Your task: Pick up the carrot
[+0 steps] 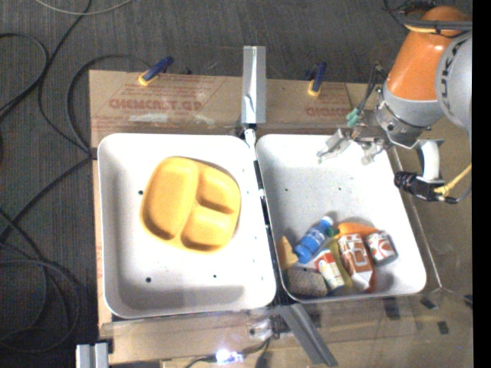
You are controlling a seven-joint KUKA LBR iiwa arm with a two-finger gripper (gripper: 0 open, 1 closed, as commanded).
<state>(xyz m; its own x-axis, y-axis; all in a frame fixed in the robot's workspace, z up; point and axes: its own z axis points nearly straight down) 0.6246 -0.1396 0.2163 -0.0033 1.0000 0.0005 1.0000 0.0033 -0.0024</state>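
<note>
The carrot (360, 228) is lying in the right bin (337, 182), toward its near right corner, showing as an orange curve largely covered by the small packages stacked on it. Two red-and-white cartons (354, 253) are resting on top of it, with a smaller red-labelled can (381, 247) just beside them on the right. A blue bottle (314, 238) with a white cap is leaning against the pile on the left, and a grey, rough lump (308, 282) is sitting at the front edge of the bin, near a small yellow piece (287, 250) by the left wall.

The pincer (351, 147) is hanging over the far right corner of the same bin, well apart from the carrot, its thin metal fingers (331, 149) spreading apart with nothing between them. Above it the orange band of the arm (422, 60) is reaching in from the right.

In the left bin (123, 282) a yellow divided tray (192, 203) is lying flat, slightly turned. Both bins are sitting side by side on the cardboard-covered tabletop (169, 102), with two blue-and-yellow clamps (155, 70) holding its far edge.
</note>
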